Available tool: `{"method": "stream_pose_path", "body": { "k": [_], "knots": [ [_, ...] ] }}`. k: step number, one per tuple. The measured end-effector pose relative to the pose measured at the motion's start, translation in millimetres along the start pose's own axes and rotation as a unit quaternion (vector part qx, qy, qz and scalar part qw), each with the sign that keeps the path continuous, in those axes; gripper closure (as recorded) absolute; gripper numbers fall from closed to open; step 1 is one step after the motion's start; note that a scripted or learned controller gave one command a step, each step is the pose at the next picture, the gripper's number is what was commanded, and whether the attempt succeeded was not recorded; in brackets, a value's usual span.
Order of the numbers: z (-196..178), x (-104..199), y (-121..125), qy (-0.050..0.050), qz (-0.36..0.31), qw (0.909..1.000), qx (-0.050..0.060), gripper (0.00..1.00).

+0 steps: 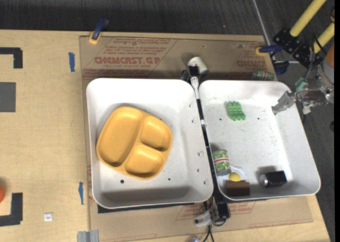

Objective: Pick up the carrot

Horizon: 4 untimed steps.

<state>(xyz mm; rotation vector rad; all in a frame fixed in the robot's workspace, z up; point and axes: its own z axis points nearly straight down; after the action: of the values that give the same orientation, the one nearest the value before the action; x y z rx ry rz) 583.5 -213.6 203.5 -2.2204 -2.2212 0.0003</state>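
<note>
- A small orange shape, cut off at the bench's far left edge, may be the carrot; it cannot be told for sure.
- A glossy yellow three-compartment tray lies in the left bin.
- The right bin holds a studded green brick, a small can, a yellow ball, a brown block and a black object.
- The gripper hangs over that bin's far right corner; whether it is open or closed cannot be told.

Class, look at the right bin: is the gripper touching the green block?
Apart. The camera view shows the gripper at the right bin's upper right edge, with bare white floor between it and the green block.
</note>
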Motion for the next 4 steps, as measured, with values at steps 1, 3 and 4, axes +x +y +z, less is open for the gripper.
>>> {"method": "stream_pose_path", "body": {
  "k": [1, 3, 4],
  "knots": [
    [56, 48, -44, 0.000, 0.061, 0.9981, 0.001, 0.00],
    [-105, 78, -57, -0.001, 0.132, 0.9913, -0.001, 0.00],
    [-52, 140, -70, 0.000, 0.135, 0.9909, 0.001, 0.00]
  ]
}}
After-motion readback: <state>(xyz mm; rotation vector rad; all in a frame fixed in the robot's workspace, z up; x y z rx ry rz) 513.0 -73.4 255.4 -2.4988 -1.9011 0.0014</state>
